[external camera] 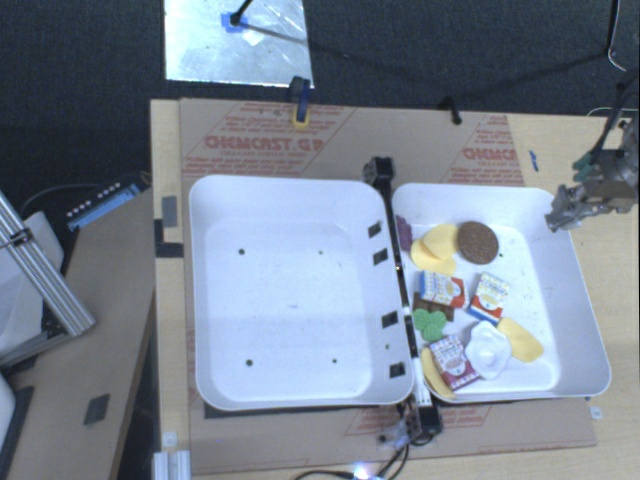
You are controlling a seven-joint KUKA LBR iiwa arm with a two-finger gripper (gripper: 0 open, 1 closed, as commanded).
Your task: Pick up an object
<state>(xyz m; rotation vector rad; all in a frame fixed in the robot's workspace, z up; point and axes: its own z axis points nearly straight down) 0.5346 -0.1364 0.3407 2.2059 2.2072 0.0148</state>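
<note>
The right bin [560, 298] holds several small toy foods bunched along its left side. Among them are a brown round cookie [478, 241], a yellow piece [437, 248], two little printed cartons [440, 290] [489, 296], a green piece [431, 322], a white lump [489, 348] and a red-and-white packet [452, 360]. My gripper [562, 216] hangs at the bin's far right corner, above the rim. It is well to the right of the objects and touches none of them.
The left bin [290, 288] lies beside the right one, with a black divider strip [400, 278] between them. Both rest on a cardboard sheet [260, 133]. A shiny metal plate [238, 28] lies beyond the bench, and a clamp [299, 101] stands at the far edge.
</note>
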